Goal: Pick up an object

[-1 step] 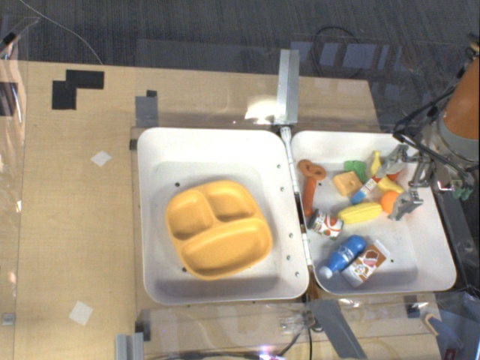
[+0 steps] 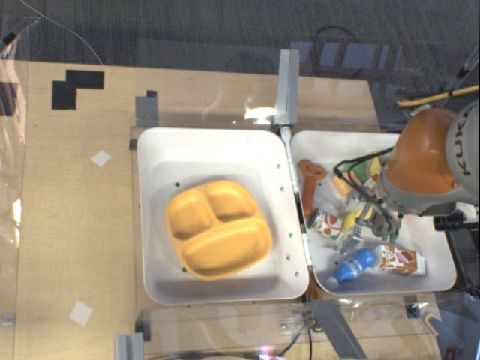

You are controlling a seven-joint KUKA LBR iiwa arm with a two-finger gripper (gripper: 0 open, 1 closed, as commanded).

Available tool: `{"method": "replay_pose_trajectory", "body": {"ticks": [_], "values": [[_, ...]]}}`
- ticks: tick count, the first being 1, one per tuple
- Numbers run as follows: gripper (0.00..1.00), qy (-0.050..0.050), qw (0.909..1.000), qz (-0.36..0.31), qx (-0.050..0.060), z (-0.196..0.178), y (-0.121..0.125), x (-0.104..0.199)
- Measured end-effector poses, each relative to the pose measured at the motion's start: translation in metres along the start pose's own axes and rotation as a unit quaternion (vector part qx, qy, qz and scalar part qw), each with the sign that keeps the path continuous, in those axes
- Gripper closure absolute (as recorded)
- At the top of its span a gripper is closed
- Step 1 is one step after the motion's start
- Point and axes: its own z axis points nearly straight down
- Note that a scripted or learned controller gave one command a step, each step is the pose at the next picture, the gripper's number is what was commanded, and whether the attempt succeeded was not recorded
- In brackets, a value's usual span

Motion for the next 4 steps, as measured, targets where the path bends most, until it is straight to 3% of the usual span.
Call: {"method": "replay_pose_trajectory", "body": {"ticks": [1, 2, 3, 4], "values": [[0.0, -0.005, 0.9963, 0.086, -0.001, 0.004, 0.023, -0.02], [0.0, -0.006, 0.9935, 0.113, -0.002, 0.005, -0.019, -0.037], [0.0, -0.005, 0.9589, 0.284, -0.003, 0.005, 0.032, -0.026], [0.0, -0.003, 0.9222, 0.387, -0.003, 0.005, 0.034, -0.037]]}}
